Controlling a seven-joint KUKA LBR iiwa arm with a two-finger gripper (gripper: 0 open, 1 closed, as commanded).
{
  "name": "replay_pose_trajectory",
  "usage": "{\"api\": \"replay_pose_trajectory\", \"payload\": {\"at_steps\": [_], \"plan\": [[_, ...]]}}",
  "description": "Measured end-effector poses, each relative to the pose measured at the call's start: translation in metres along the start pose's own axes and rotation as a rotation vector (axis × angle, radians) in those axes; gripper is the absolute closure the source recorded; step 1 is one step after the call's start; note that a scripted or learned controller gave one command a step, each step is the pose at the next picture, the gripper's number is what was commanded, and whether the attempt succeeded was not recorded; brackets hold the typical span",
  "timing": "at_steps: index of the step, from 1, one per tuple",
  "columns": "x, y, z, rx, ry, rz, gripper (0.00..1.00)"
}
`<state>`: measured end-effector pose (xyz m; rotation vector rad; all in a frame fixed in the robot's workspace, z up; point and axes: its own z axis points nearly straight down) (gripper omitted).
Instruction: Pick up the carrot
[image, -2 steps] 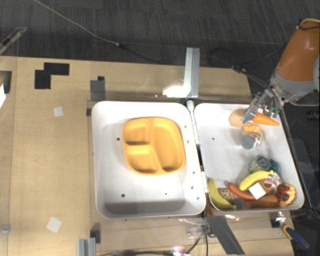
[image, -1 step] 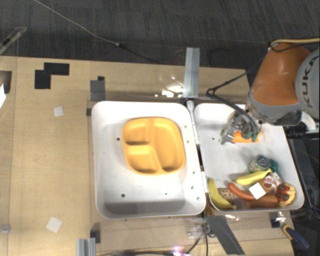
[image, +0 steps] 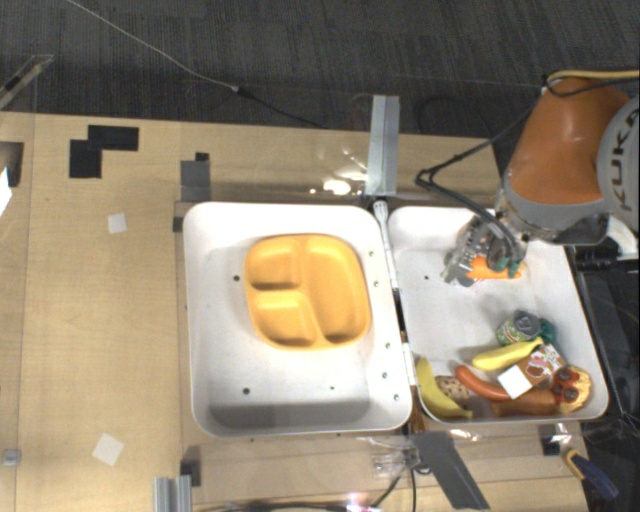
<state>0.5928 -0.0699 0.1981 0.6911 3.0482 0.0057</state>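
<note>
- The carrot (image: 493, 267) shows as a small bright orange piece with a bit of green at its right end, lying in the upper part of the right bin (image: 440, 330), right of the yellow plate (image: 303, 290).
- The end effector (image: 478, 258) sits directly over the carrot's left part; whether it is wide, narrow or gripping cannot be told from this angle.
- One yellow plate with three compartments lies in the left bin (image: 215, 400).
- Two white bins stand side by side on the table (image: 90, 330).
- Right of the plate, in the right bin's lower corner, lies a heap of toy food: two bananas (image: 505, 355) (image: 437, 392), one sausage (image: 480, 383), and other pieces too jumbled to count.
</note>
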Motion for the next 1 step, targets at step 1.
{"api": "replay_pose_trajectory", "payload": {"at_steps": [1], "plan": [[0.0513,0.0186,0.0128,0.004,0.011,0.095,1.0]]}}
